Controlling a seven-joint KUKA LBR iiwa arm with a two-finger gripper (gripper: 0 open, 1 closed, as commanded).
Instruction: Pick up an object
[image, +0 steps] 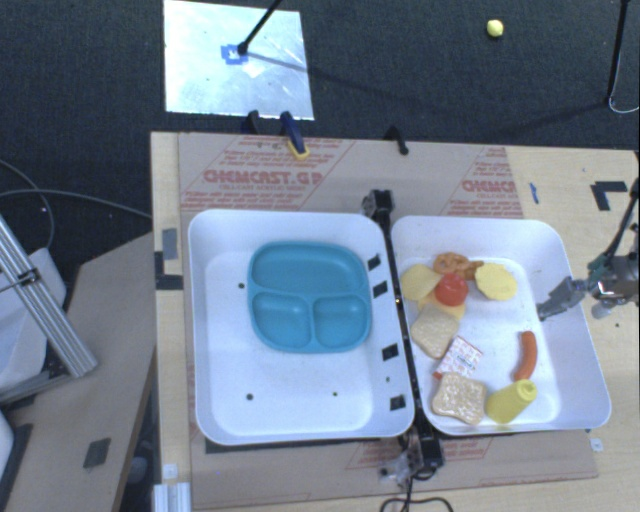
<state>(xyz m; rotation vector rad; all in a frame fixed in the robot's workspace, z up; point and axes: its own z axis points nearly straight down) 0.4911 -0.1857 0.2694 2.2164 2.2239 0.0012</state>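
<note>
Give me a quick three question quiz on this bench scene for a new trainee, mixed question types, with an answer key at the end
1. True or false: the blue divided tray lies in the right bin.
2. Multiple choice: which item lies nearest the front edge of the right bin? A) red tomato B) yellow bottle C) orange hot dog
3. Fill in: the gripper is over the ____ side of the right bin, apart from the food pieces.

Key
1. False: it lies in the left bin.
2. B
3. Right
</note>
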